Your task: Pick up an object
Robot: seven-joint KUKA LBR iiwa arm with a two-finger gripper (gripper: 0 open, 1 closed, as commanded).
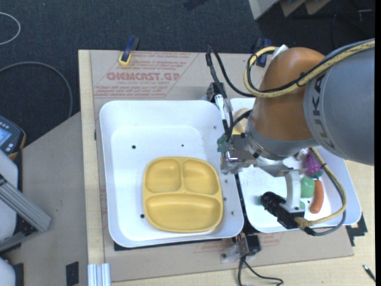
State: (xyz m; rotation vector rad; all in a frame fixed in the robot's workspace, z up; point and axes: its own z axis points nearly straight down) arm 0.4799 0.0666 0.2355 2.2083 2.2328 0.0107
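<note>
Fig.: yellow plate (181, 193), lower centre: we judge it light, stiff, slick, so grip the rim; claw (231, 157) state can't be told.

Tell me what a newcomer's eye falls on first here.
The yellow three-compartment plastic plate lying in the left white bin stands out first. Next comes the grey arm with its orange band, looming over the right white bin, where small purple, green and orange items cluster near its right side.
</note>
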